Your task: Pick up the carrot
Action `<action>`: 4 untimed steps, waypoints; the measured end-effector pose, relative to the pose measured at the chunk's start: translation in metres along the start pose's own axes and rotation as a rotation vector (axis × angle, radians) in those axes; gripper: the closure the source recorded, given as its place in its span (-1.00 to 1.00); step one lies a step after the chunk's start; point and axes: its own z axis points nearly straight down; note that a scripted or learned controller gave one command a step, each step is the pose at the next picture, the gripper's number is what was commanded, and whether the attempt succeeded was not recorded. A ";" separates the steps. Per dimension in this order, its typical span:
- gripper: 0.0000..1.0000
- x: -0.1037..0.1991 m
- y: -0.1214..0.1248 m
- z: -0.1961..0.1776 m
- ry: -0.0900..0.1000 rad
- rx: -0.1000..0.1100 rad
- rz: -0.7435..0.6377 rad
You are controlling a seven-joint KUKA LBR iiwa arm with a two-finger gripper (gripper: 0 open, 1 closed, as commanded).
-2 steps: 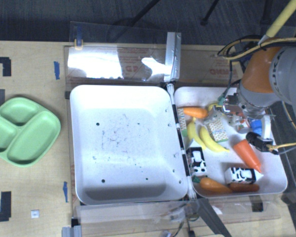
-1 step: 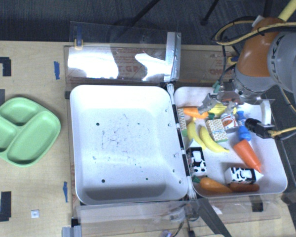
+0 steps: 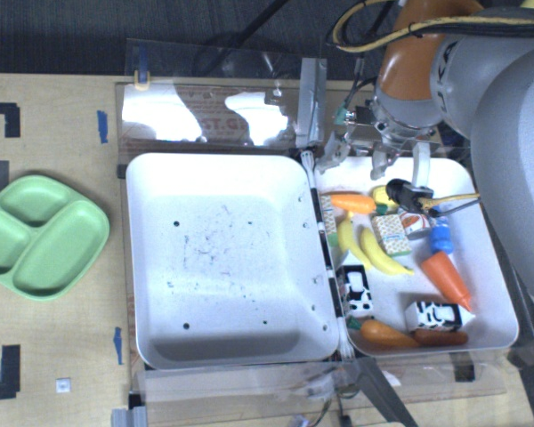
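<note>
Hovering: my gripper (image 3: 399, 163) at the right bin's (image 3: 498, 269) far edge
Fingers: spread, holding nothing
Carrot (image 3: 449, 277): near right rim

The arm (image 3: 507, 78) runs off the right edge, hiding the right bin's (image 3: 498, 336) corner.

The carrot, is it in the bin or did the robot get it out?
In. The carrot lies flat on the right bin's floor, beside the banana.

A green divided plate (image 3: 40, 236) sits at the frame's left on the wooden bench (image 3: 53, 345). In the right bin (image 3: 498, 323): a banana (image 3: 378, 252), a small patterned carton (image 3: 392, 232), two cow figures (image 3: 356, 290).
</note>
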 end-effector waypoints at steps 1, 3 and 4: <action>-1.00 0.050 -0.033 0.000 0.001 0.005 0.024; -1.00 -0.050 -0.033 0.000 0.001 0.002 -0.426; -1.00 -0.051 -0.033 0.000 0.001 0.002 -0.427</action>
